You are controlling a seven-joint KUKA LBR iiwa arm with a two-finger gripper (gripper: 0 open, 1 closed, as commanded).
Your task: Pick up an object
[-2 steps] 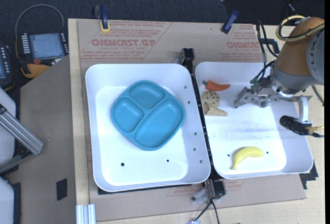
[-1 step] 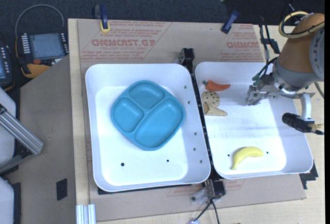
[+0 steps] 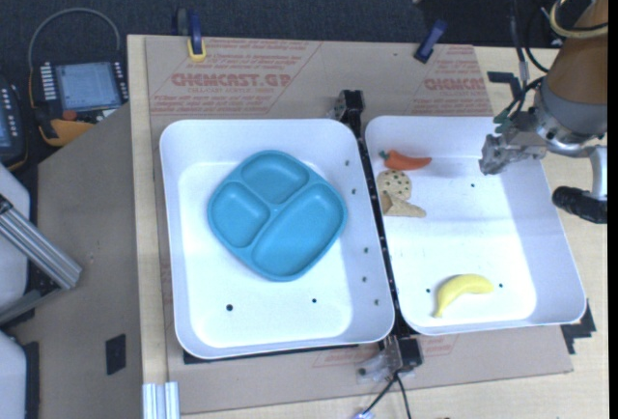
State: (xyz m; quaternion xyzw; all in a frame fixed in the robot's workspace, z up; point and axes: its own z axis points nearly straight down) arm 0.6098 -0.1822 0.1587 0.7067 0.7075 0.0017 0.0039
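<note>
1. The gripper (image 3: 494, 159) hangs over the upper right part of the right bin (image 3: 541, 243); whether it is wide or narrow, I cannot tell from here, and nothing shows in its grasp.
2. Off to its left, an orange carrot (image 3: 407, 159) lies near the bin's top left corner.
3. Just below the carrot sits a tan cookie-like piece (image 3: 396, 192).
4. A yellow banana (image 3: 461, 291) lies near the bin's lower edge, well apart from the gripper.
5. The left bin (image 3: 193, 214) holds a blue divided plate (image 3: 277, 213).
</note>
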